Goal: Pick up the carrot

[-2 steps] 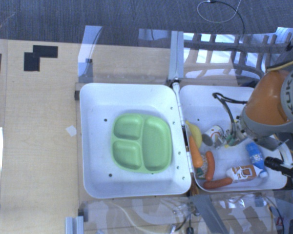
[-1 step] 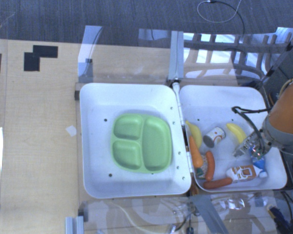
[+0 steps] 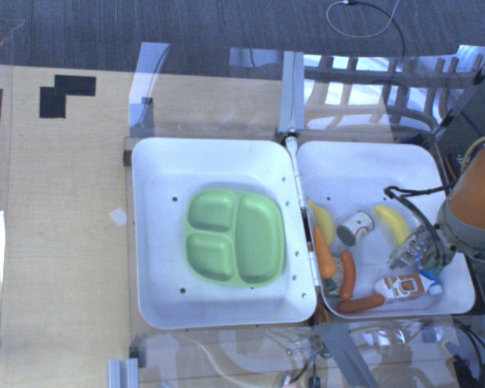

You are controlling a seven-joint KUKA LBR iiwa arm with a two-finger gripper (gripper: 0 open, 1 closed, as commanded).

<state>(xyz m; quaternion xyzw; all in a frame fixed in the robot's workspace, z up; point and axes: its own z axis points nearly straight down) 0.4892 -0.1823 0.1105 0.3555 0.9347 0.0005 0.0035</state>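
Note:
The carrot (image 3: pixel 323 254) is a slim orange piece lying lengthwise against the left wall of the right bin (image 3: pixel 364 158), just below a yellow banana (image 3: pixel 323 221). My gripper (image 3: pixel 415 252) hangs over the right side of that bin, well to the right of the carrot and apart from it. It sits just above a white bottle with an orange label (image 3: pixel 404 285). Nothing from the bin shows lifted by it. The arm's orange band (image 3: pixel 478 186) is at the view's right edge.
Two reddish sausages (image 3: pixel 347 272) (image 3: pixel 360 303) lie right beside the carrot. A small can (image 3: pixel 354 228) and a second banana (image 3: pixel 392 221) lie mid-bin. The left bin (image 3: pixel 153 241) holds a green divided plate (image 3: pixel 234 237). A black cable (image 3: pixel 408 194) loops over the right bin.

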